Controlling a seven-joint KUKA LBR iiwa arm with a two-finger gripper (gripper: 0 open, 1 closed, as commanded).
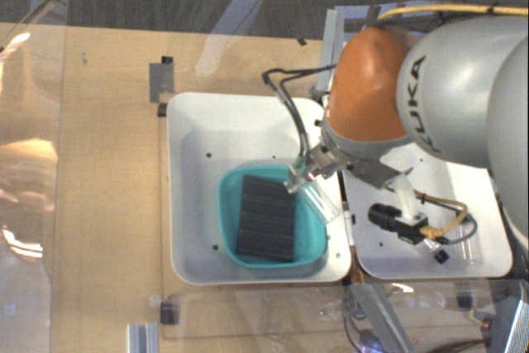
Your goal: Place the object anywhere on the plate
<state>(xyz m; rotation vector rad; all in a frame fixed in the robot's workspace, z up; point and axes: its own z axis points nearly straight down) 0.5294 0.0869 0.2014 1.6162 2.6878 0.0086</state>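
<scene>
The gripper (299,178) hung at the teal plate's (227,194) upper right rim, its fingertips too blurred and arm-shadowed to tell their spread. The dark ribbed object (266,217) lay on the plate inside the left bin (190,178).

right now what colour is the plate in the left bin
Teal, or turquoise. The plate shows plainly in the camera view.

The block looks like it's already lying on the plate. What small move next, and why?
Probably lift the claw straight up and away. The dark block lies flat inside the teal plate in the left bin, apparently apart from the claw, which sits at the plate's upper right rim. Rising first should avoid nudging the plate or the block.
</scene>
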